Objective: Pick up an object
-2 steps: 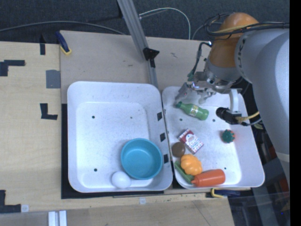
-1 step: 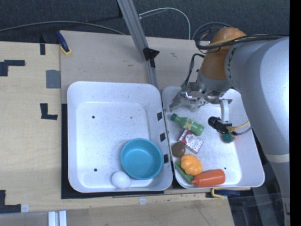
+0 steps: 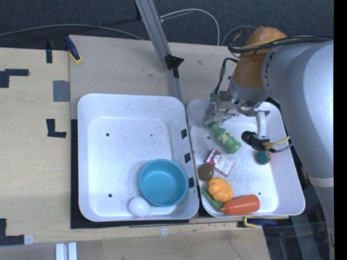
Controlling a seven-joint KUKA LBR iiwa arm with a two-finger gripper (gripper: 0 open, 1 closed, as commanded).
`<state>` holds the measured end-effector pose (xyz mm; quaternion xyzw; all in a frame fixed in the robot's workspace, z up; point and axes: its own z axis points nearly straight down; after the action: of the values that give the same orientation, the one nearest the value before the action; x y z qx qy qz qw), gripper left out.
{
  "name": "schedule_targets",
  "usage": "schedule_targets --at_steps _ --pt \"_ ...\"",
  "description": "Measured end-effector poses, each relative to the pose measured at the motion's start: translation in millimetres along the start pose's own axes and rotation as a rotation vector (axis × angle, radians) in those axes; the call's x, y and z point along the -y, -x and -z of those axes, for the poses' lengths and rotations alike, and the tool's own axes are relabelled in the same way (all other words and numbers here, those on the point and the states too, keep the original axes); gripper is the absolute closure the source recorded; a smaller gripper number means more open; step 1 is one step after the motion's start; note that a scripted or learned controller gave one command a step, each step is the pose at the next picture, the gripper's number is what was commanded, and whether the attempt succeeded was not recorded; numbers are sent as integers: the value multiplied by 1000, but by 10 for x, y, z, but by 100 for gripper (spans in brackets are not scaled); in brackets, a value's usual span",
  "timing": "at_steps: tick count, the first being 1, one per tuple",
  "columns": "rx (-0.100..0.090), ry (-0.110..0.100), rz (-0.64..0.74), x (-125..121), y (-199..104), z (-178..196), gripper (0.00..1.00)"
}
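My gripper hangs low over the back left part of the right bin, reaching in from the right. Directly below and in front of it lies a green bottle, its upper end at the gripper's tip; whether they touch is unclear. Further forward in the same bin lie a small red and white box, a brown round piece, an orange pepper-like toy, a red-orange carrot-like toy and a green piece. A small teal ball sits right of the bottle.
The left bin holds a blue bowl and a white ball at its front right. A grey metal pole slants down to the bins' back edge. The arm's bulky grey body covers the right bin's right side.
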<state>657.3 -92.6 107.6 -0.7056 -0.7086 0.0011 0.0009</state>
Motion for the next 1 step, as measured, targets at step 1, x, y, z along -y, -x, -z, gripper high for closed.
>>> schedule_targets --at_steps 1 --pt "0 1 -2 -10 65 426 100"
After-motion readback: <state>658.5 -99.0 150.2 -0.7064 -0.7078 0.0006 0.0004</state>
